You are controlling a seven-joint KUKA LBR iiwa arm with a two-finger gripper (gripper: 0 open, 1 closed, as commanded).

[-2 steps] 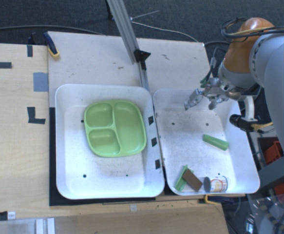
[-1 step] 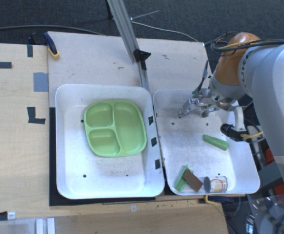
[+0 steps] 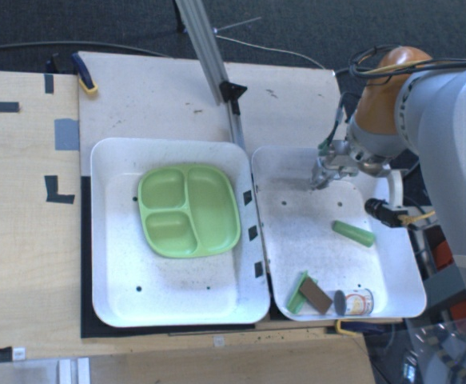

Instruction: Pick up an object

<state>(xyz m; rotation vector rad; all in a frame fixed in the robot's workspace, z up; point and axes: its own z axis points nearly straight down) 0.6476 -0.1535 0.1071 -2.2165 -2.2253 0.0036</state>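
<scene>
Since there is one camera, set above the bench and looking down at a slant, I log everything from that view.

Arm (image 3: 424, 110): grey, orange band above the wrist, entering from the right and bent down over the far part of the right bin. I read that posture as a reach into the bin.

Gripper (image 3: 322, 176): low over the right bin (image 3: 296, 230), near its far edge, above bare floor. Nothing lies under or between it that I can make out. It is too small and dark for me to tell how the tool is set, so I leave that unrecorded.

Right bin contents, all candidates for the pick:
- Green stick (image 3: 353, 233), lying flat toward the right wall, well apart from the gripper and with room around it. I judge it the easiest target.
- Green block (image 3: 298, 293), brown block (image 3: 316, 296) and small can (image 3: 355, 302), crowded along the near wall. The two blocks touch, and the can lies on its side just beside them. I judge their closeness to each other and the wall makes a clean grasp harder.

Left bin (image 3: 109, 214): holds one green tray (image 3: 189, 210) with three compartments, lying flat near the middle, out of the arm's present reach.

Bench (image 3: 137, 94): a metal pole (image 3: 202, 34) rises at the back between the bins, and a blue and yellow clamp (image 3: 84, 74) sits at the far left corner.

Task status, as I judge it: nothing lifted yet.
</scene>
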